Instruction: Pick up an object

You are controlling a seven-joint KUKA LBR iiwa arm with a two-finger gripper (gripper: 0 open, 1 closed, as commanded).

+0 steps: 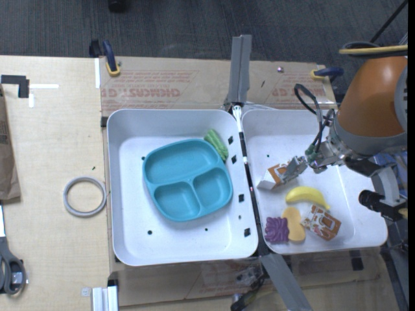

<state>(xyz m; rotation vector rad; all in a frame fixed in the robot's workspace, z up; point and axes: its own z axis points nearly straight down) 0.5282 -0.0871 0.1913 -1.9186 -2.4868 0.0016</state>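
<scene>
The right bin [275, 138] holds a small orange and white carton [279, 173] lying on its side near the bin's left wall. My gripper [297, 166] reaches in from the right and sits low, right against the carton's right end. Whether it grasps the carton is not visible. A yellow banana [305, 195] lies just below the gripper. Nearer the front edge lie purple toy grapes [276, 229], a yellow-orange piece [295, 224] and an orange and white packet [322, 223].
The left bin [126, 173] holds a blue divided plate [187, 180] with a green item [217, 144] at its back right corner. A grey post [240, 70] stands behind the wall between the bins. A tape ring [84, 195] and scissors [10, 271] lie on the bench at left.
</scene>
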